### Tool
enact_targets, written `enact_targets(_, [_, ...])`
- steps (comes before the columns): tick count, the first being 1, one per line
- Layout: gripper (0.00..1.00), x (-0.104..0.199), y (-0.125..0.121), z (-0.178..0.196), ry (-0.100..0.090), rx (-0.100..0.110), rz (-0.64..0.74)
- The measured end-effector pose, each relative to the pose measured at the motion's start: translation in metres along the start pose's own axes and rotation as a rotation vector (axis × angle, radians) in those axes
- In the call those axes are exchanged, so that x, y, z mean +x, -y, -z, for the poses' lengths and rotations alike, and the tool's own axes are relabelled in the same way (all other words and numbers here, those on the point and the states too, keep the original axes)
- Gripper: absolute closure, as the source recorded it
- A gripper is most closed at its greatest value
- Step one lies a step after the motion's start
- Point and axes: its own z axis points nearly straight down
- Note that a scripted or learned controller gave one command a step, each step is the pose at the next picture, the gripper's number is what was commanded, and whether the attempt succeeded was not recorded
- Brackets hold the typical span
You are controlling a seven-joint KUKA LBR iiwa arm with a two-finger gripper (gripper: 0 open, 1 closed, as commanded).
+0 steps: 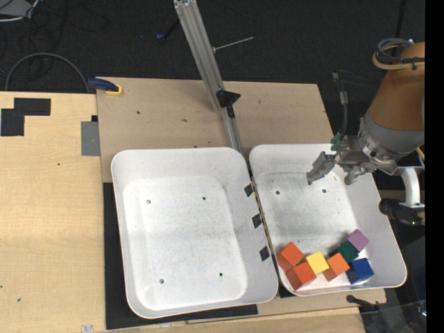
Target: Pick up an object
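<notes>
A pale wooden surface [48, 207] runs across the left of the view, with dark rectangular marks near its upper left corner. On it, the left shallow white plastic bin [184, 161] shows only a few small dark dots on its floor. A ribbed grey metal rail [205, 57] slants down from the top of the view to the gap between the two bins. The right shallow white plastic bin [298, 155] lies just beside the left one, with small black clips along the shared edge.

In the right bin's near corner sits a tight cluster of small blocks: two red-orange cubes [296, 263] touching each other, a yellow cube [318, 262] beside them, an orange cube [338, 263], a dark green cube [347, 250] behind it, a pale purple cube [358, 240] farthest back, and a blue cube [360, 270] at the right end.

The grey metal two-finger hand [338, 171] hangs over the far right part of this bin, well apart from the cluster, its fingers spread and nothing between them. Behind it rises the grey arm with an orange band [399, 103].
</notes>
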Motion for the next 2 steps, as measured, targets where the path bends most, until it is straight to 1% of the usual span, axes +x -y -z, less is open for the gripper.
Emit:
enact_targets(1, [0.0,0.165,-0.036,-0.049,-0.002,0.002,0.013])
enact_targets(2, [1.0,0.162,-0.036,-0.038,0.001,0.002,0.009])
